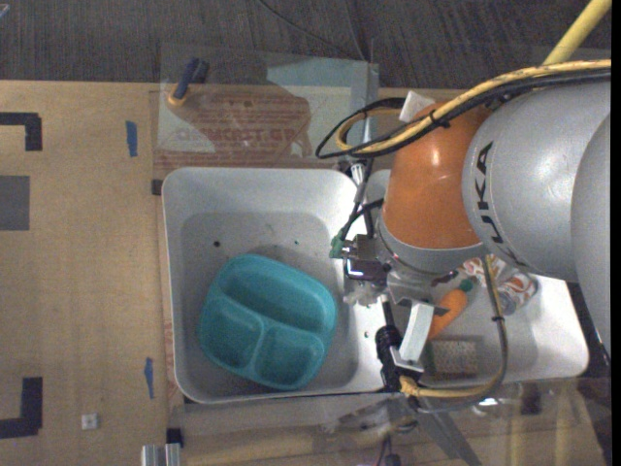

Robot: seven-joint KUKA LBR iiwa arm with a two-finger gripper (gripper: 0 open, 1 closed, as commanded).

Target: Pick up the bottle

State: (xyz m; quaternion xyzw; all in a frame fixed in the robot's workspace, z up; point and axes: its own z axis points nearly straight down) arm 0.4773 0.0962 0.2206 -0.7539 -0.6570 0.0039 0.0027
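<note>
Bottle: cannot tell which item it is; likeliest among the clutter in the right bin. End effector sits low by the wall between the bins, its state impossible to tell, nothing seen held. Pick not yet done. Orange item, patterned item and grey block crowd close; a teal tray lies in the left bin.

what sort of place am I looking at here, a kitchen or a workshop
Probably a robotics test setup, not a kitchen: an orange-banded arm reaches over white bins, and blue tape marks the wooden bench.
</note>
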